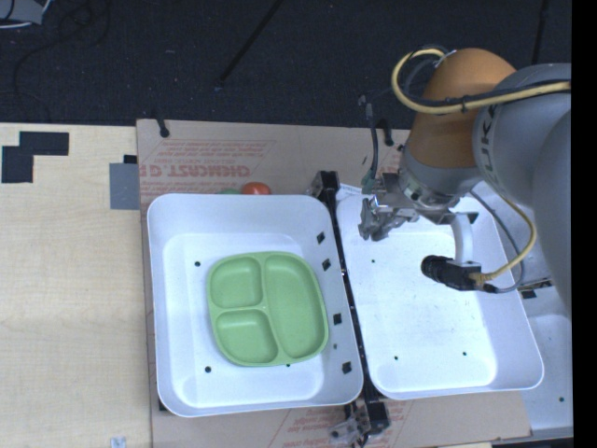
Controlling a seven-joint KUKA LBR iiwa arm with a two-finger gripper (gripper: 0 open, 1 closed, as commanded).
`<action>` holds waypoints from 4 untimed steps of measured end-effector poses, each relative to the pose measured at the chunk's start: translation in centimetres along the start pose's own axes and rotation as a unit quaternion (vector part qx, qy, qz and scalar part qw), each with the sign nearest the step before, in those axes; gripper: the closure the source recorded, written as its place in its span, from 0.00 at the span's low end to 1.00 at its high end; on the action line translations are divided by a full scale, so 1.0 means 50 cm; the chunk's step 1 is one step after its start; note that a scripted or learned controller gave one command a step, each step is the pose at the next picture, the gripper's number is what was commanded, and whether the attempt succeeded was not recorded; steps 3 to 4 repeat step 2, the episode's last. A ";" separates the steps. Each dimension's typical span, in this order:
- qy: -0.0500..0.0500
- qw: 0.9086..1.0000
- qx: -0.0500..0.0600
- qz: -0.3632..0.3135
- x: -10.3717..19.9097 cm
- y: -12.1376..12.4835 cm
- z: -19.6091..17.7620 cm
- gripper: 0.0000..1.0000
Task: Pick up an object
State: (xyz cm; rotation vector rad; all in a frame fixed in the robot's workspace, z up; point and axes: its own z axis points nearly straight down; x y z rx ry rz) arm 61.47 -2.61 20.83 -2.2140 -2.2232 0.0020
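arm: the grey arm with its orange band comes in from the right and bends down over the far end of the right bin.
claw: the claw hangs at the far left corner of the right bin, close to the divider between the bins; from here i cannot tell how it stands, and i see nothing gripped in it.
green plate: a pale green plate with three compartments lies flat in the middle of the left bin, well apart from the claw.
red thing: something small and orange-red peeks over the far rim of the left bin, outside it, too hidden to name.
black part: a dark cylinder juts over the right bin, with a yellow cable running to it.
desk: both bins sit on brown cardboard on the pale wooden desk.
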 end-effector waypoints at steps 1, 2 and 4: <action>0.000 1.000 0.000 0.000 0.108 0.010 0.014 1.00; 0.000 1.000 0.001 0.000 0.212 -0.008 0.010 1.00; 0.000 1.000 0.001 0.000 0.212 -0.008 0.010 1.00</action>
